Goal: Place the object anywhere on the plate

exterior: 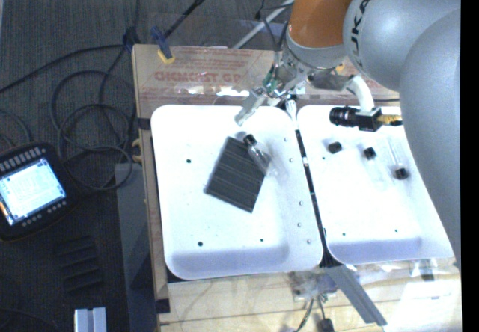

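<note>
In left bin (pixel 187 248), dark ribbed plate (pixel 236 173), tilted

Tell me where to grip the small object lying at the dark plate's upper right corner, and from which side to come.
Probably from straight above, closing across its narrow middle. The small object lies flat and elongated at the upper right corner of the dark ribbed plate in the left bin, so the fingers would best straddle its short width. Its exact shape is too blurred to tell.

The arm (pixel 404 24) is smooth grey with black KUKA lettering and an orange wrist band.
</note>
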You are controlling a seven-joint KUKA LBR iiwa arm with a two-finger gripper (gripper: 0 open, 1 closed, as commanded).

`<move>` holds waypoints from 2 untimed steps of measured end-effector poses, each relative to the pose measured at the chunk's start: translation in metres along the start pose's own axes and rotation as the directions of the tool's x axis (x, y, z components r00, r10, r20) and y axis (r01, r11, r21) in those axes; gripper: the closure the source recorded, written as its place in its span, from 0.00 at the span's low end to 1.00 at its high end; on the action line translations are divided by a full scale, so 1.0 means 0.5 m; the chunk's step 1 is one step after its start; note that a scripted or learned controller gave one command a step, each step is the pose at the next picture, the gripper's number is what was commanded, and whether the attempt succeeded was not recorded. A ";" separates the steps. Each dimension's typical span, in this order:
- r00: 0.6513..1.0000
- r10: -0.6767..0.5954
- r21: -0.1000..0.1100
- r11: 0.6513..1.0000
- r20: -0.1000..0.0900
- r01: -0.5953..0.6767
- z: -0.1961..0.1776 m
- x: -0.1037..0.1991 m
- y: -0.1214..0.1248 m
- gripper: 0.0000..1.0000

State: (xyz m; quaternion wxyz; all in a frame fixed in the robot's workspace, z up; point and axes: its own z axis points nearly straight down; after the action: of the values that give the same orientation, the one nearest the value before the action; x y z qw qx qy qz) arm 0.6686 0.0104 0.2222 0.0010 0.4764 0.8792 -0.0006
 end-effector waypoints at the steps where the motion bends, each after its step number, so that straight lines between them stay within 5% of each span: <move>1: 1.000 0.015 -0.002 1.000 -0.003 -0.015 -0.013 -0.017 -0.011 0.00; 2: 1.000 0.015 -0.001 1.000 -0.003 -0.015 -0.012 -0.016 -0.011 0.00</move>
State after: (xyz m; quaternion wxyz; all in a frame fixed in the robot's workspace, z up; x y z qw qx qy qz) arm 0.6686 0.0006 0.2284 0.0000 0.4828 0.8758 0.0008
